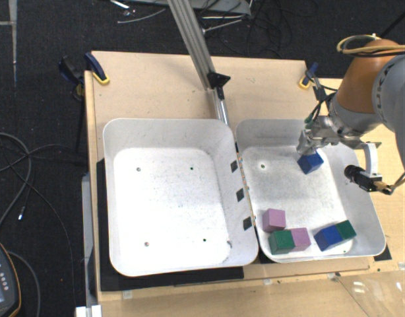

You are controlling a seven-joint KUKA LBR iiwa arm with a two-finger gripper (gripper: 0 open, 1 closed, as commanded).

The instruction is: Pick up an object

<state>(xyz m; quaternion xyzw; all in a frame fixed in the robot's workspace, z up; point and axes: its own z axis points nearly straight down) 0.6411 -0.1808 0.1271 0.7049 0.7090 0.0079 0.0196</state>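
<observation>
Right bin (255, 134): gripper (312, 146) clasps blue cube (311, 162) (tilted, corner down), raised above floor.

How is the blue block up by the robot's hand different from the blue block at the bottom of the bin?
The upper blue block sits just under the end effector, alone on bare floor of the right bin; the lower blue block lies near the bin's front edge, touching a green block. The upper one looks lighter blue and turned at an angle; the lower one looks darker. Both are small blue cubes in the same bin.
</observation>
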